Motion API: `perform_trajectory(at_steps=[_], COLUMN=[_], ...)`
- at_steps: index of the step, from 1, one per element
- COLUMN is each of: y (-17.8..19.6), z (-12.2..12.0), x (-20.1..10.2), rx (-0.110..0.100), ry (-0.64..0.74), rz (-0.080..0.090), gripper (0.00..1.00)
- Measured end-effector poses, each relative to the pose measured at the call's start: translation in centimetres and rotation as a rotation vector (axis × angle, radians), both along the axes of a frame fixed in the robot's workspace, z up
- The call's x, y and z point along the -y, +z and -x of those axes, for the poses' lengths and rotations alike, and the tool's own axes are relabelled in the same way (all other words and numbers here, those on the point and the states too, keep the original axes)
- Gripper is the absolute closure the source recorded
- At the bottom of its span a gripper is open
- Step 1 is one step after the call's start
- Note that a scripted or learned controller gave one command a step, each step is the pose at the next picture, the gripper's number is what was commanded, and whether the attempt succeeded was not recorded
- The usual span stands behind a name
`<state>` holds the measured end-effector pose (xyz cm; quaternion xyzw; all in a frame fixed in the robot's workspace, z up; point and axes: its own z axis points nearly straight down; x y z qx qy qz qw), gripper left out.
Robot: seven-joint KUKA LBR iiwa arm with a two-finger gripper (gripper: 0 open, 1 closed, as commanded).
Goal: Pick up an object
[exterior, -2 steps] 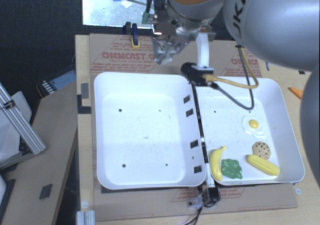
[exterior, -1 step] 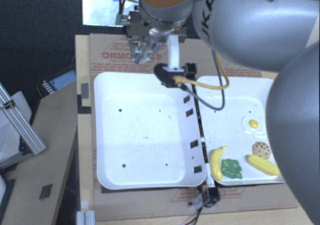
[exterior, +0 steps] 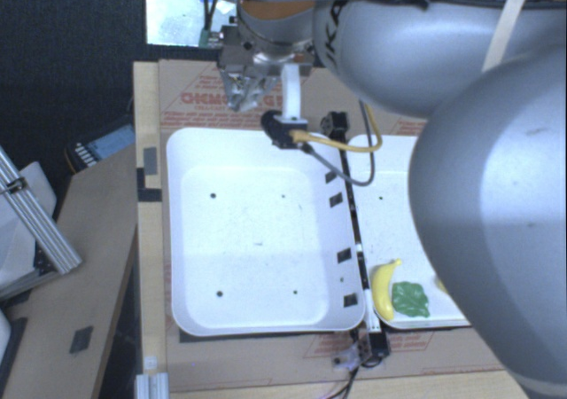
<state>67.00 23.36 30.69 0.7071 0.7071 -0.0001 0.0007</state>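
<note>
Right now our gripper (exterior: 241, 94) hangs above the far edge of the left bin (exterior: 190, 211), over the cardboard just past its rim, and we cannot tell from this slanted view how it is set. No object sits under it. The things we could pick lie in the right bin (exterior: 390, 202), at its near corner: a yellow banana (exterior: 383, 289) against the wall by the divider, and a green object (exterior: 410, 299) touching or just beside it. Much of that bin is hidden behind our own arm (exterior: 461, 122), so more may lie there. As we judge it, the main risk is a descent where we are now, which would close on nothing. Another is the corner itself: the banana hugs the wall, so a finger could strike the rim or nudge both pieces together instead of seating around one.
</note>
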Motion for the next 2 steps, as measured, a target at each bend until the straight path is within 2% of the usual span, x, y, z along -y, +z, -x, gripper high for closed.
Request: perform_trajectory(at_steps=[1, 2], y=[0.3, -2.5], z=[0.1, 0.1], x=[0.0, 1.8], rx=[0.001, -0.001], ry=[0.0, 0.0], rz=[-0.002, -0.001], gripper=[0.0, 0.0])
